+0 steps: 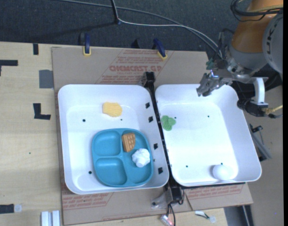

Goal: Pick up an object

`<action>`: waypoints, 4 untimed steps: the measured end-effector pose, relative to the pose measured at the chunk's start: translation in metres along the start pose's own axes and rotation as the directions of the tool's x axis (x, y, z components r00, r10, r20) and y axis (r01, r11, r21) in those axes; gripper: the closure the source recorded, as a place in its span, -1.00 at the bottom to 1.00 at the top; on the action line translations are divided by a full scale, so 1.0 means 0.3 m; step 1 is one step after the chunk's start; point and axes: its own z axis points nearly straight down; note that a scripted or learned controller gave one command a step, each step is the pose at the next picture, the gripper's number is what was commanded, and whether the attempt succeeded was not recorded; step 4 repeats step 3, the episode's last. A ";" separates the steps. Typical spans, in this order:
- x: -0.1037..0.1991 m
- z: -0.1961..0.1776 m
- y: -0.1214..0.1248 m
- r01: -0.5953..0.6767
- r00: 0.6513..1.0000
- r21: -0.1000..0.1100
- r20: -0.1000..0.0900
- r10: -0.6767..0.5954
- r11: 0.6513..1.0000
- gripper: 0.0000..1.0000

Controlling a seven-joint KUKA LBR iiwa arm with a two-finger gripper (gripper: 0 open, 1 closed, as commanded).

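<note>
Taking the blue tray (106, 166) as the landmark: it lies in the near part of the left bin (68, 126), a sectioned dish with three compartments. Just beyond the tray, on the bin's bare floor, sits a yellow piece (112, 109). In the tray's upper right compartment stands a small waffle (128, 141), and touching the tray's right side, just below the waffle, rests a white lump (141, 157). Right of the tray, past the black divider between the bins, a green piece (168, 123) lies against the left wall of the right bin (242, 140). Farther right and nearer than the tray's front edge, a white ball (223, 172) sits in that bin's near right corner. Well up and to the right of the tray, the gripper (206, 89) hangs over the right bin's far edge, well apart from every object; its fingers are too dark and small to tell how they stand.
</note>
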 end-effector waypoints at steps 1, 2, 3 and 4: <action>0.207 0.008 -0.033 0.001 1.000 0.001 0.000 -0.001 1.000 1.00; 0.362 0.055 -0.073 0.000 1.000 0.003 0.000 0.000 1.000 1.00; 0.540 0.098 -0.117 0.001 1.000 0.003 0.000 -0.001 1.000 1.00; 0.540 0.098 -0.117 0.001 1.000 0.003 0.000 -0.001 1.000 1.00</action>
